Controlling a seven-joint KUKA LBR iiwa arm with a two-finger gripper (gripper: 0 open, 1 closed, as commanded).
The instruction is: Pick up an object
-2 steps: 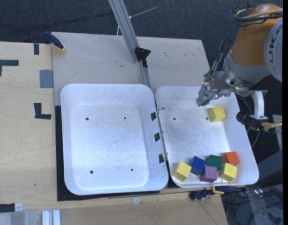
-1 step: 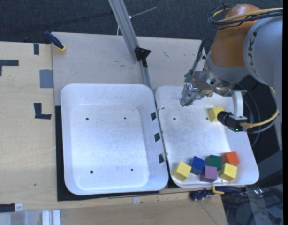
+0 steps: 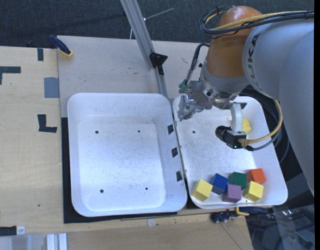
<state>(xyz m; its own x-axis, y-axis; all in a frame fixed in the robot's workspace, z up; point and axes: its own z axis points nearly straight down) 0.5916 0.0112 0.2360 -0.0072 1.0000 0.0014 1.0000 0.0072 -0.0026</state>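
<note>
- The two-finger gripper [image 3: 187, 108] is seen at the far left corner of the shallow white right-hand bin [image 3: 212, 139], just beside its rim.
- Its fingers appear narrow, though the view is too blurred there to be sure; nothing is seen between them.
- The candidate objects are gathered along the near edge of that bin, well apart from the gripper: a yellow cube [image 3: 202, 189], a blue cube [image 3: 220, 183], a purple cube [image 3: 233, 192], a green cube [image 3: 237, 179], an orange-red cube [image 3: 256, 175] and a second yellow cube [image 3: 254, 191].
- The first yellow cube, at the left end of the cluster, is judged the easiest target, since one side is free.
- The fingers should be opened wide before descent and aligned across two flat faces.
</note>
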